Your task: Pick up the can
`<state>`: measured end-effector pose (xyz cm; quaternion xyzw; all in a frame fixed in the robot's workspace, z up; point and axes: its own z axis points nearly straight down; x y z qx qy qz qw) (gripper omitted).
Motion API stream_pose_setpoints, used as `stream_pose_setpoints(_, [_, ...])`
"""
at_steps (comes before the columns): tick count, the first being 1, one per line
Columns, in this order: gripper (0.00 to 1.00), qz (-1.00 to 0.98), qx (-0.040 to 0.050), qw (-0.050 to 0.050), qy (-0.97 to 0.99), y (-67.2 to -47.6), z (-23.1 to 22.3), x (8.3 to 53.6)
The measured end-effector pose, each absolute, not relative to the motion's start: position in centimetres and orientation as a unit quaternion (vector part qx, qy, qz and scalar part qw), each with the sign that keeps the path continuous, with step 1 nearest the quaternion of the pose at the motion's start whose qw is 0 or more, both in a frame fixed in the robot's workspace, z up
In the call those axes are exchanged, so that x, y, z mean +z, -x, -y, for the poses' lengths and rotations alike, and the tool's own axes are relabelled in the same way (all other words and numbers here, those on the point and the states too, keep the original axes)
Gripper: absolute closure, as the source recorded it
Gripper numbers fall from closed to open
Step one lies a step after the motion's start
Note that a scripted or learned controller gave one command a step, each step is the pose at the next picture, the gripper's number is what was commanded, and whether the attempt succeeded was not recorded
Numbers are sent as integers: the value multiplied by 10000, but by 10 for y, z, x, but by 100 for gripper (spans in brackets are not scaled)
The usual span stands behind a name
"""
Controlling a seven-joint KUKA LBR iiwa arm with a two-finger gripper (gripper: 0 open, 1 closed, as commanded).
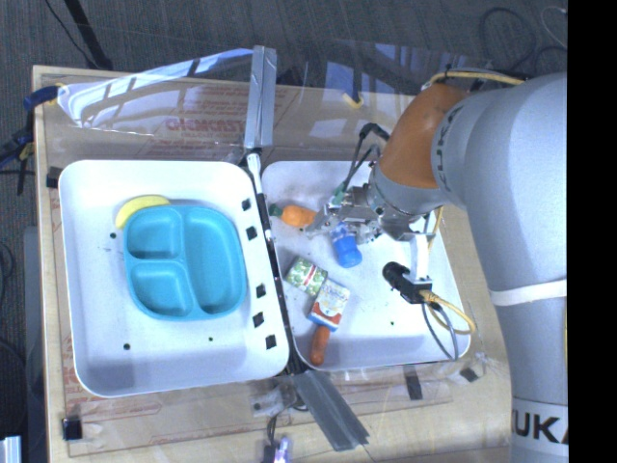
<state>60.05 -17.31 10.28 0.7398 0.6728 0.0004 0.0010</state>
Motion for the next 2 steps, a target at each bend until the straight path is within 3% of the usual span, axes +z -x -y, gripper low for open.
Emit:
stream_pose_setpoints(1, [100, -6744, -3, 7, -7384, -601, 174, 112])
stream_pose_setpoints(2, [100, -6785, -2, 0, -7346, -608, 166, 201])
